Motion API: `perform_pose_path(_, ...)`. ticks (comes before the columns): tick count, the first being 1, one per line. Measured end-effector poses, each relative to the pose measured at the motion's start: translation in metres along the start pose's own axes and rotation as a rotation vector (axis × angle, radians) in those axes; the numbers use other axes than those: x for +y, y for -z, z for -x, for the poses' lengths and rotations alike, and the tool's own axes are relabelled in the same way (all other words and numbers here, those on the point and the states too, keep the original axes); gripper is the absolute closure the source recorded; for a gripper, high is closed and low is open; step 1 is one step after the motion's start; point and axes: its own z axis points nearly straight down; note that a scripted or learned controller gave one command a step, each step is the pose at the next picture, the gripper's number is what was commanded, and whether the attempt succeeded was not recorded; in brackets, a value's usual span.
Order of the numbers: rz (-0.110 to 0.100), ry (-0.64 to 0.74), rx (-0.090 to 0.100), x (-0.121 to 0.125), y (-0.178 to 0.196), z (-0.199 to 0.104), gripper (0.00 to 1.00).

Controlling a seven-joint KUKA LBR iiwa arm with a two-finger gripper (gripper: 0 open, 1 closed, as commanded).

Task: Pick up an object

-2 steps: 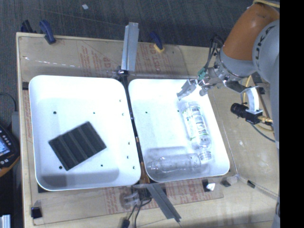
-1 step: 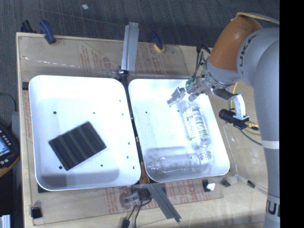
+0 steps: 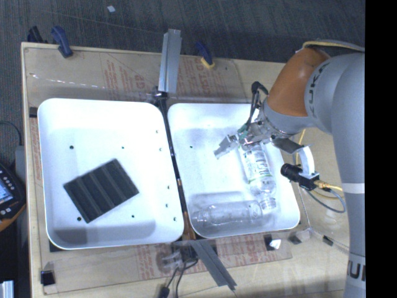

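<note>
Two clear plastic bottles lie in the right bin (image 3: 198, 166). One bottle (image 3: 257, 169) lies lengthwise near the bin's right wall, its cap end toward the front. The other bottle (image 3: 226, 215) lies along the front wall. A flat black ribbed slab (image 3: 101, 189) rests in the left bin (image 3: 93, 117), toward its front left. My gripper (image 3: 231, 143) hangs low over the right bin, just at the far end of the lengthwise bottle and slightly to its left. Nothing is seen held in it.
The arm reaches in over the right bin's right wall, and its wrist covers the back right corner. A metal bar (image 3: 169, 61) stands behind the seam between the bins. Blue clamps (image 3: 61, 41) sit on the bench's back edge.
</note>
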Motion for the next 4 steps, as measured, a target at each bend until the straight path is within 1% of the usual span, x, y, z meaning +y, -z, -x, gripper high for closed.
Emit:
perform_pose_path(1, 0.0, -0.001, 0.0, 0.0, 0.0, 0.0, 0.0)
perform_pose_path(2, 0.002, 0.077, -0.001, 0.056, -0.028, 0.005, 0.0)
perform_pose_path(3, 0.0, 0.038, 0.0, 0.03, -0.009, 0.007, 0.0)
perform_pose_path(4, 0.003, 0.023, -0.002, -0.007, 0.08, 0.0, 0.0)
